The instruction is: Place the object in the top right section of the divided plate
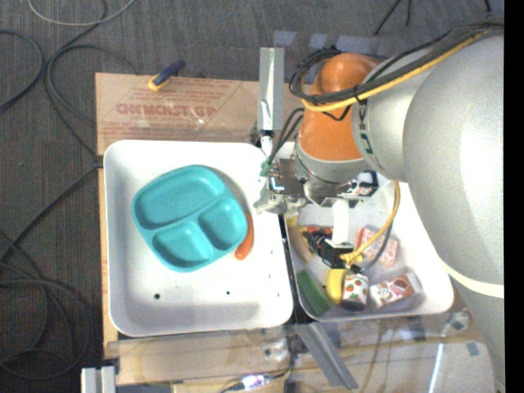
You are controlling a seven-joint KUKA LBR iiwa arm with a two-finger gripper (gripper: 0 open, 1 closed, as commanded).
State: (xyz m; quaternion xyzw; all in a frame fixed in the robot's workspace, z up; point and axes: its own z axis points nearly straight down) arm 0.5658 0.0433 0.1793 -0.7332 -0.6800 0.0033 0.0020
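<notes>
we see the gripper [277, 193] at three o'clock of the divided plate [188, 215], above the seam between the bins; we cannot tell if it is open or closed. the orange object [244, 245] lies in the left bin [131, 301], against the plate's four o'clock rim.

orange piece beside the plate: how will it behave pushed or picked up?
The orange piece looks slim, curved and small, so probably light. On the smooth white bin floor it would likely slide or swivel when pushed. It lies against the teal plate rim, which may crowd a grasp there.
</notes>
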